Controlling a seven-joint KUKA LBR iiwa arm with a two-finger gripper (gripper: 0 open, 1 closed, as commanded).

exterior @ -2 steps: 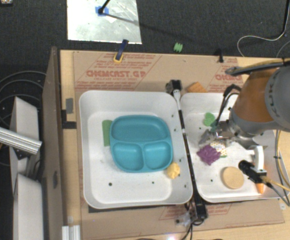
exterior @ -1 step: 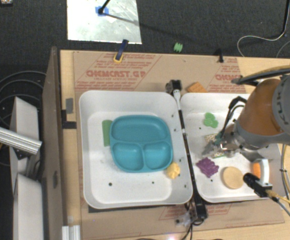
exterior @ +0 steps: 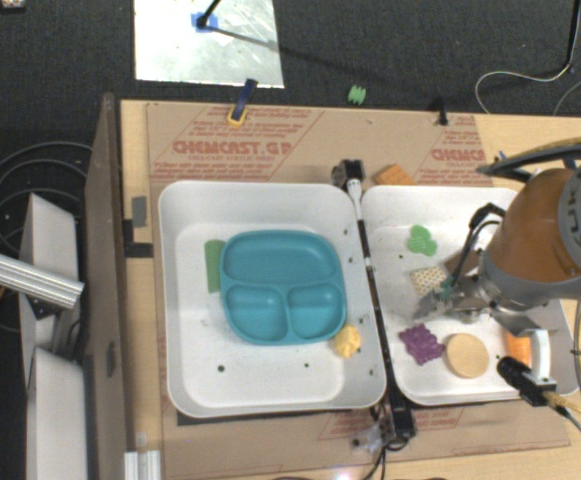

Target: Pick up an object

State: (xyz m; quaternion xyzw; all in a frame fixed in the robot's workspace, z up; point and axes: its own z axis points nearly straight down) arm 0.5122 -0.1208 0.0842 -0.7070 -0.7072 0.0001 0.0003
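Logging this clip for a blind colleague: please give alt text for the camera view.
The arm's tool hangs low over the right bin, near a purple piece, a tan disc and a green piece. The left bin holds a blue divided tray.

- Brown protective sheet (exterior: 270,148) under my two bins: I read red print "CHEMCAST GP" at its upper left, just above the left bin (exterior: 185,268).
- Same sheet, upper right near my arm: the same red print repeats, partly cut off; I read "CHEMC" and no more.
- Fainter red lines of small print around both marks: too small for me to read.
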